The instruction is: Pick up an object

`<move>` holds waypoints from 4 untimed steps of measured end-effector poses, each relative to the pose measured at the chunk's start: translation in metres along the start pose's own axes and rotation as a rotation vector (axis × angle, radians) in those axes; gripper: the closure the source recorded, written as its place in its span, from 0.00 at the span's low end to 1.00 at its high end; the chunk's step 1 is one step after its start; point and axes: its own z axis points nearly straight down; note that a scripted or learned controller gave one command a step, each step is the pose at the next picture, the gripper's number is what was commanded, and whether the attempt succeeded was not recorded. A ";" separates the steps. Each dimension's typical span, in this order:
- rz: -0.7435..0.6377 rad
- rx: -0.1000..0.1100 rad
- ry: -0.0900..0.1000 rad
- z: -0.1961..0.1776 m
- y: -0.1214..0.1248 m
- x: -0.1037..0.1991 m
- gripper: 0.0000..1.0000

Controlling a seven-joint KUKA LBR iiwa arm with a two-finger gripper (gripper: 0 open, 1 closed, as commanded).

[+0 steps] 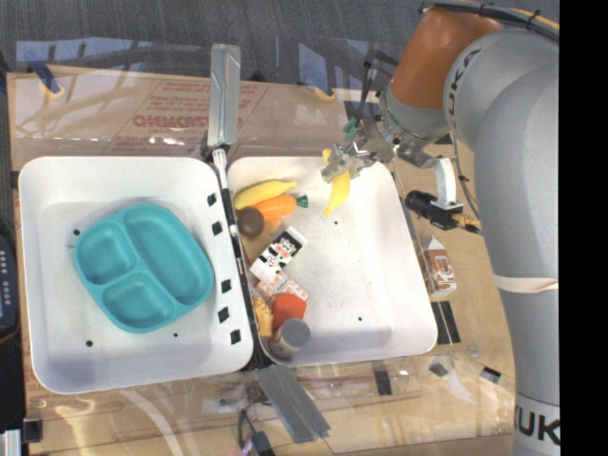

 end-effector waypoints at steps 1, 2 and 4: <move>0.001 0.010 0.003 0.006 -0.002 0.000 0.00; 0.091 0.012 0.003 0.105 -0.052 -0.041 0.00; 0.004 -0.002 0.002 -0.032 -0.016 0.027 1.00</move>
